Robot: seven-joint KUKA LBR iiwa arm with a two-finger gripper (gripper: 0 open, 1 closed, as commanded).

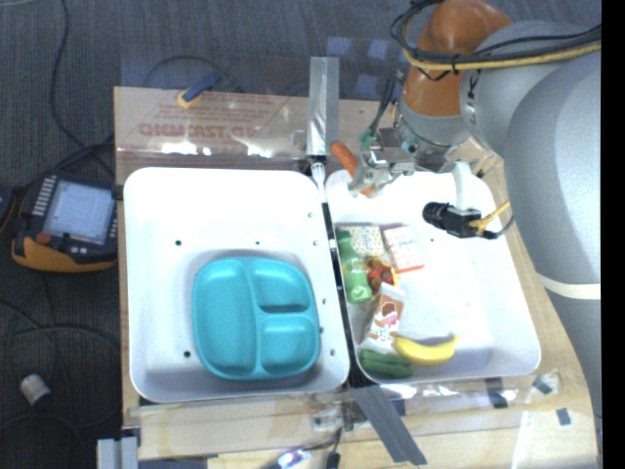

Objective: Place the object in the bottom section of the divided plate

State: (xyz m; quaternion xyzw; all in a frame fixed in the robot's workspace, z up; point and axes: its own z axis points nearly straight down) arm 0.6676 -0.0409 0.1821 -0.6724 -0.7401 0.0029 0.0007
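A teal divided plate [256, 315] lies in the left white bin [156, 213], with one long section on its left and two smaller ones on its right. My gripper [369, 177] hangs over the far left corner of the right bin [488, 301], well away from the plate. A small orange object [343, 153] shows right beside the gripper at the bin's back rim; whether it is held cannot be made out. Below the gripper in the right bin lie a yellow banana [426, 348], a red and white box [403, 248] and a green piece [357, 283].
More small items crowd the right bin's left side: a patterned packet [361, 239], a printed carton [387, 318] and a dark green vegetable [385, 363]. A handheld pendant [70, 221] lies on the floor at the left. The bulky grey arm [557, 135] covers the right.
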